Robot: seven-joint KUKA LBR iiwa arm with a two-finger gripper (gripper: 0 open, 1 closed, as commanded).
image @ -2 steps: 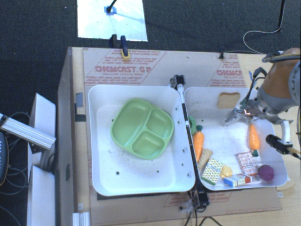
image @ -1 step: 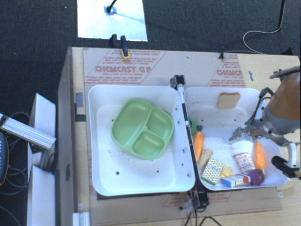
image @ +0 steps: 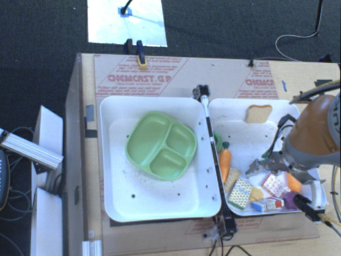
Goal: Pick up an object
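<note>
The right bin (image: 234, 116) holds several small objects. A carrot (image: 225, 162) lies by the divider, with a green piece (image: 218, 141) above it. Near the front are a checkered packet (image: 241, 192), a yellow cube (image: 257, 194), a red-and-white packet (image: 275, 185), an orange piece (image: 293, 182) and a small box (image: 266, 205). A slice of toast (image: 259, 113) lies at the back. My gripper (image: 260, 166) hangs low over the middle of this bin, just above the red-and-white packet and right of the carrot. Nothing shows in its grasp.
The left bin (image: 120, 196) holds a green divided plate (image: 161, 145). A raised divider (image: 210, 148) separates the bins. The arm's orange band (image: 318, 127) and grey wrist (image: 303, 154) overhang the right bin's right side, hiding part of it.
</note>
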